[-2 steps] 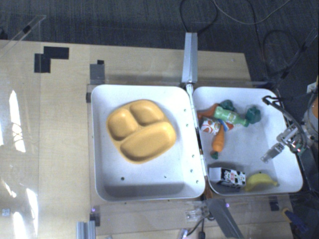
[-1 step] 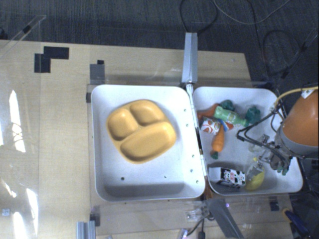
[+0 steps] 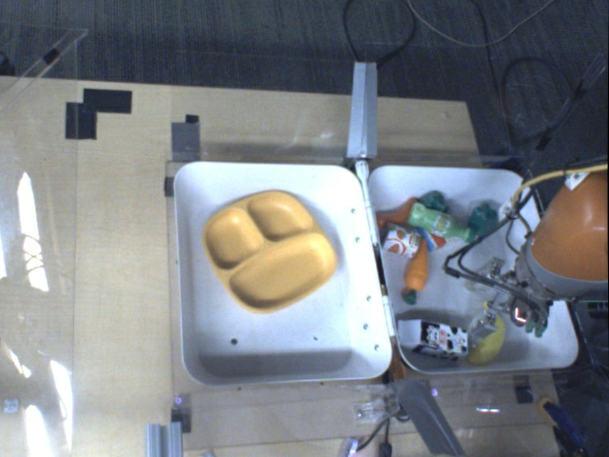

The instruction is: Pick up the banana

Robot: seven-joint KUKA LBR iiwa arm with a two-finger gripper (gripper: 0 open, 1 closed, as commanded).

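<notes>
Table (image 3: pixel 105 284): pale wood-look top, smooth, with soft sheen and window glare at left. Floor (image 3: pixel 238 17) beyond it: dark, rough-textured, carpet-like.

Both bins, left bin (image 3: pixel 285 360) and right bin (image 3: pixel 557 350): white plastic, smooth, slightly glossy.

Yellow divided tray (image 3: pixel 271 250): moulded plastic, smooth, satin finish.

Upright post (image 3: pixel 363 112) between the bins: bare metal, brushed grey.

Banana (image 3: pixel 487 343): yellow, smooth, looks like plastic.

Carrot (image 3: pixel 417 272): orange, smooth, dull shine.

Arm band (image 3: pixel 576 231): orange, smooth, matt.

Gripper (image 3: pixel 519 303): dark metal and wires, finish unclear.
</notes>
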